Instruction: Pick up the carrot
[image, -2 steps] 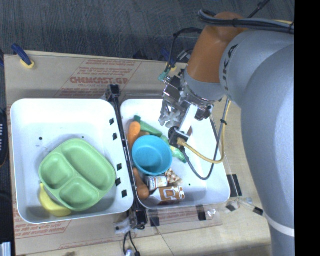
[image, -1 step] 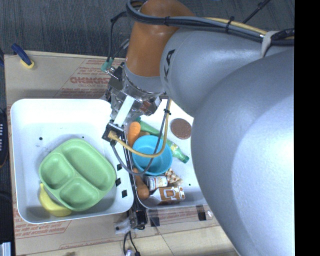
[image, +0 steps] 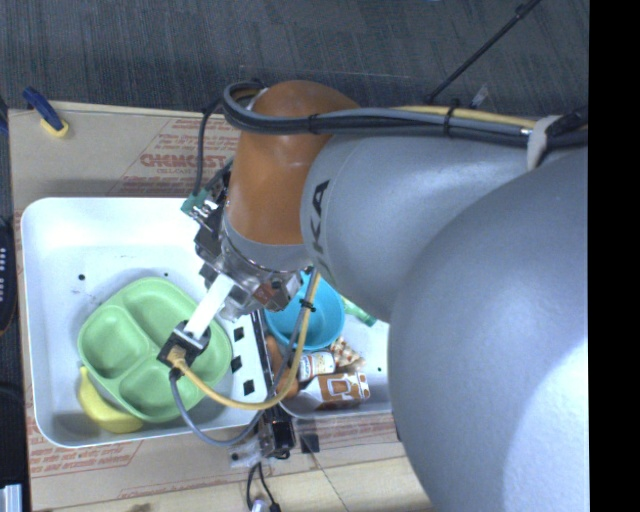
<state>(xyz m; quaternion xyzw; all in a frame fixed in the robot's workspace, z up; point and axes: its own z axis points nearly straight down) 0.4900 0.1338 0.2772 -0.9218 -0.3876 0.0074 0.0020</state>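
Arm reaching in from 3 o'clock.
I see the gripper (image: 262, 352) pointing down toward 6 o'clock, wrist bent.

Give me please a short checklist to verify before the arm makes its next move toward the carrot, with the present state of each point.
1. Carrot located: cannot tell; an orange sliver shows beside the gripper, mostly hidden.
2. Gripper low in the left bin: ok.
3. Finger state: cannot tell, the wrist covers it.
4. Carrot between the fingers: cannot tell.
5. Green divided plate apart from the gripper: not ok, it lies right beside it.
6. Blue bowl and snack packet apart from the gripper: not ok, both crowd it.
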